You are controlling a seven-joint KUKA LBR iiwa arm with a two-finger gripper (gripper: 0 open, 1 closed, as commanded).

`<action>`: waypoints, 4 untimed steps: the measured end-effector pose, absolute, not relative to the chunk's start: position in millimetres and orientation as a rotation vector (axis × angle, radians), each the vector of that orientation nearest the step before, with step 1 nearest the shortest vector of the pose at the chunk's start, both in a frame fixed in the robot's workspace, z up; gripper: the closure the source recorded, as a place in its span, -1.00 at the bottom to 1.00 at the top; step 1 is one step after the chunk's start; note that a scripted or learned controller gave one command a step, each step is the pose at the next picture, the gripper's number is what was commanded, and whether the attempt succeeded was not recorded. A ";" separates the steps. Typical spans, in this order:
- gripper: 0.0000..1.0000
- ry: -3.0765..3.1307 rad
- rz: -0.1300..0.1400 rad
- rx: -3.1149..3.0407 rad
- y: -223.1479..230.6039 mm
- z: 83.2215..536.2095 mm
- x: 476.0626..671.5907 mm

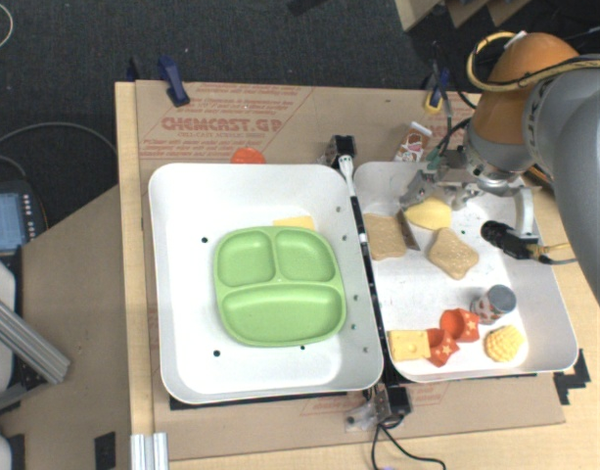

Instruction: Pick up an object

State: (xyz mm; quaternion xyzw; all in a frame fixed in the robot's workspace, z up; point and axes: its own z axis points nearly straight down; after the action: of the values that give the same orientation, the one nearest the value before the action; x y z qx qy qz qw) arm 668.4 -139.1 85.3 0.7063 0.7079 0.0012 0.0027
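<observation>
The arm (564,116) runs off the right edge, so most of it is cut away. A pale yellow piece (296,223) is half hidden behind the green tray (277,287). The gripper (438,192) fingers are too small to tell

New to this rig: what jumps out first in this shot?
The green divided plate in the middle of the left bin stands out most. Next comes the grey arm with its orange band, reaching in at upper right, its gripper low over a pale yellow piece at the top of the right bin. That bin also holds scattered toy food: two bread-like slices and red pieces near its front.
</observation>
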 end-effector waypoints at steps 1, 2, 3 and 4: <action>-1.00 2.221 -0.007 2.230 -158.5 84.5 589.7; -1.00 2.218 -0.008 2.233 -180.2 84.1 499.9; -1.00 2.229 0.004 2.213 -104.9 84.4 528.7; -1.00 2.217 0.006 2.215 -125.0 142.1 558.2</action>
State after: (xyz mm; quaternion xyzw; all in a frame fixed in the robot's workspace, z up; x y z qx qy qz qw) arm 558.2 -125.0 142.1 0.7069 0.7073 0.0018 0.0038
